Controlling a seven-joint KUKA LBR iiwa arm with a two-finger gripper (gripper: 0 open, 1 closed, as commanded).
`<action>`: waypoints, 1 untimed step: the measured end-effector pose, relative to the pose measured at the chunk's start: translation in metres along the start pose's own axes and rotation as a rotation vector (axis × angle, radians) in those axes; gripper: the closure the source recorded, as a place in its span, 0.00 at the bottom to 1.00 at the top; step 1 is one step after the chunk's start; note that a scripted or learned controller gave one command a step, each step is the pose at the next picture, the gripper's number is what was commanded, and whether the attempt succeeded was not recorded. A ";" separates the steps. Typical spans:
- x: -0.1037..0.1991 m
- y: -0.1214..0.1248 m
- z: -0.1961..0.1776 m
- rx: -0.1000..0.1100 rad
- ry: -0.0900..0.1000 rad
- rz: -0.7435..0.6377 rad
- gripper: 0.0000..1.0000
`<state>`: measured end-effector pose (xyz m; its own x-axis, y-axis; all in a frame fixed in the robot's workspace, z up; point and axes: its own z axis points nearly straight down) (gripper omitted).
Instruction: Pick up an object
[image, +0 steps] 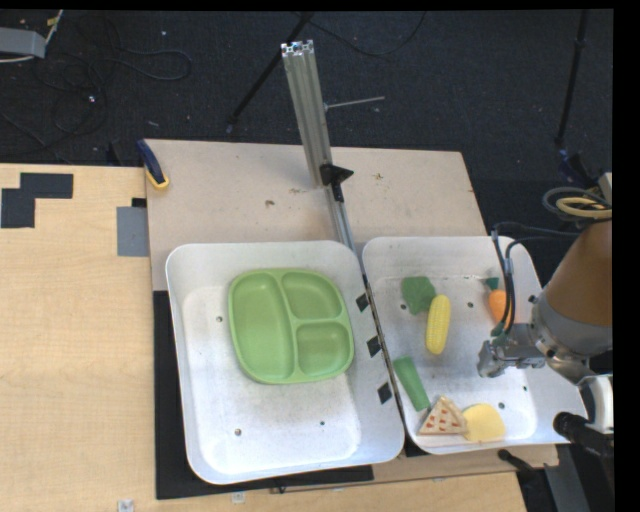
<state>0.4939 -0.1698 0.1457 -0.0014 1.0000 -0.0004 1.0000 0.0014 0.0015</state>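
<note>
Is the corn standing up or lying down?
Lying down. The corn rests flat on the floor of the right bin, beside the green piece.

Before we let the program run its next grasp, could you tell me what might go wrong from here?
1. The hand sits near the right bin's right wall, so a descent there could strike the rim.
2. The pizza slice and the yellow piece touch; a grasp at either may push the other.
3. The carrot lies partly behind the arm's cable, which may snag.

Divided plate (291, 326) in left bin (200, 420); toy foods (437, 324) in right bin (520, 425).
</note>
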 end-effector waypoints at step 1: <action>0.003 0.011 -0.053 -0.001 0.000 -0.001 1.00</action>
<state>0.5045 -0.1664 0.1984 -0.0023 1.0000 -0.0007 1.0000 0.0023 0.0027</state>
